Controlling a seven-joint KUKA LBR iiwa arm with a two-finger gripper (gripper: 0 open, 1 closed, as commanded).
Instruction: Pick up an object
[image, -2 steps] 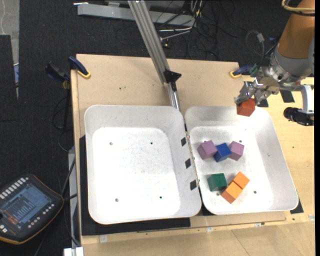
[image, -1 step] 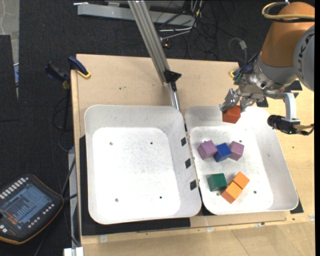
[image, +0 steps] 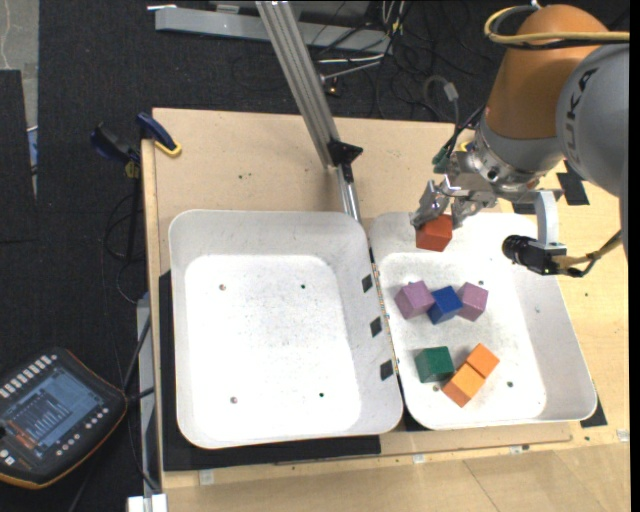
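The jaws (image: 437, 222) are gripping a red-orange block (image: 434, 235) in the upper right of the frame, and the block is showing between the metal fingers with its lower part hanging out beneath them. It is sitting over the upper left corner of the right-hand bin (image: 560, 330), and it looks to be lifted off the floor of the bin, though the slanted view is not making that certain. So, judging from this, the pick-up step is in hand and the grasp itself is looking made; what the next move is calling for is a steady rise straight up, keeping the squeeze on so the block is not slipping out. Below the jaws, in the middle of the same bin, two purple blocks (image: 414, 298) are flanking a blue block (image: 445, 304), touching it. Lower down, a green block (image: 434, 363) is lying just beside two orange blocks (image: 472, 373). The left-hand bin (image: 190, 235) is taking up the centre left of the frame, and both bins are resting on the desk (image: 240, 165).
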